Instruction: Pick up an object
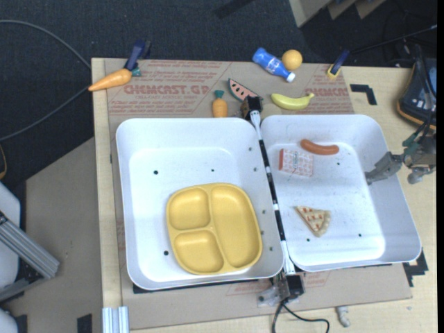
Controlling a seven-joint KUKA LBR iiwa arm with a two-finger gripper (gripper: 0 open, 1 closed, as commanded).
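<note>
In the right bin (395, 207) lie three objects: a red-orange sausage (319, 147) at the back, a red and white packet (296, 162) just in front of it, and a tan waffle-like wedge (314, 219) nearer the front. My gripper (399, 171) hangs over the right bin's right rim, well to the right of all three. Its fingers stand apart with nothing between them.
The left bin (139, 158) holds a yellow compartment plate (213, 226). Behind the bins on the bench lie a carrot (109, 80), a small orange toy (220, 107), a watermelon slice (240, 89), a banana (291, 100), a blue bottle (272, 63) and an orange ball (293, 59).
</note>
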